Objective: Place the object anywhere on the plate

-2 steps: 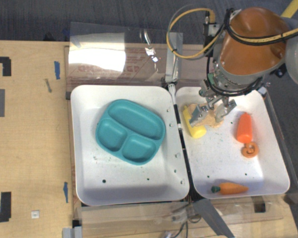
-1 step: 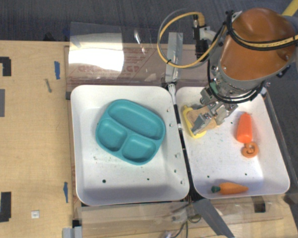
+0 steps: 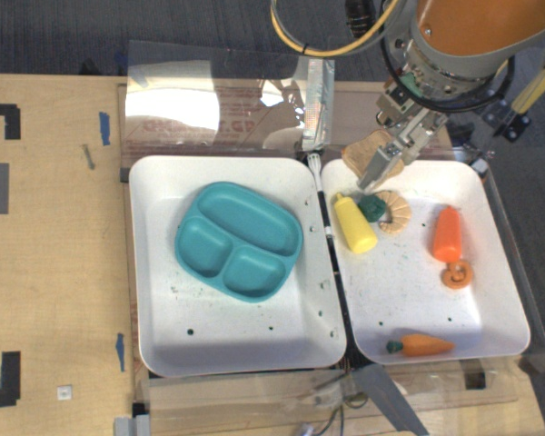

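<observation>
My pincer [image 3: 374,182] is low over the right bin [image 3: 490,321], at its far-left corner, tip just above a small dark green piece [image 3: 375,209]. Can't tell from this angle how the tip is set, and nothing is visibly held

Green piece lies between a yellow bottle [image 3: 354,224] on its left and a tan scalloped disc [image 3: 397,214] on its right, touching or nearly touching both. Elsewhere in that bin: orange bottle [image 3: 447,232], small orange ring [image 3: 455,276] just below it, carrot [image 3: 421,344] at the near edge

Teal plate [image 3: 239,240] sits in the left bin [image 3: 154,334], three compartments, nothing on it

My read: pick step, not yet transfer. Likely target is the green piece or the yellow bottle, unsure which. Next move needs a clean descent in a crowded cluster, grab one item without dragging neighbours, then lift over the divider between bins and release anywhere on the plate
</observation>
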Motion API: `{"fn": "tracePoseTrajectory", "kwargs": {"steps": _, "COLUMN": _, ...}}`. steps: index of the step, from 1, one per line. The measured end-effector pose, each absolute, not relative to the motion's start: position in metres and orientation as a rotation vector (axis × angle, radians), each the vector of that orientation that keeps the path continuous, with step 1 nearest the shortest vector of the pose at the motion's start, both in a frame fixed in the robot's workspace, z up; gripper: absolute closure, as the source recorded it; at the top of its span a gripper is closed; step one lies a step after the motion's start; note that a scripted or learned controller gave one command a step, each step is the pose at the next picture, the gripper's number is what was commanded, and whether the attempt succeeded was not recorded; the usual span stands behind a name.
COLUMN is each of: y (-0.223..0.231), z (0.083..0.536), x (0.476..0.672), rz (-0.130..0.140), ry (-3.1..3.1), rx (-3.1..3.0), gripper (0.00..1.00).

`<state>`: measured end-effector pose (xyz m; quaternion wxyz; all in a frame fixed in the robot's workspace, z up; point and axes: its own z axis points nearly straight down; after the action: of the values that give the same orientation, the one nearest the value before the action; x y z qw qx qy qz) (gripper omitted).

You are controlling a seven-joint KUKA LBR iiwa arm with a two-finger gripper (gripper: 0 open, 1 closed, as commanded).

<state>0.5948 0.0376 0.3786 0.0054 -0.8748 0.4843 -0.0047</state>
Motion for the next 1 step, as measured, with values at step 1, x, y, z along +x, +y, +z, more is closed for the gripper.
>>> {"fn": "tracePoseTrajectory", "kwargs": {"steps": 1, "y": -0.0180, "z": 0.2870, "x": 0.5347, "rz": 0.010, "ry": 1.244, "rx": -2.884, "gripper": 1.00}}
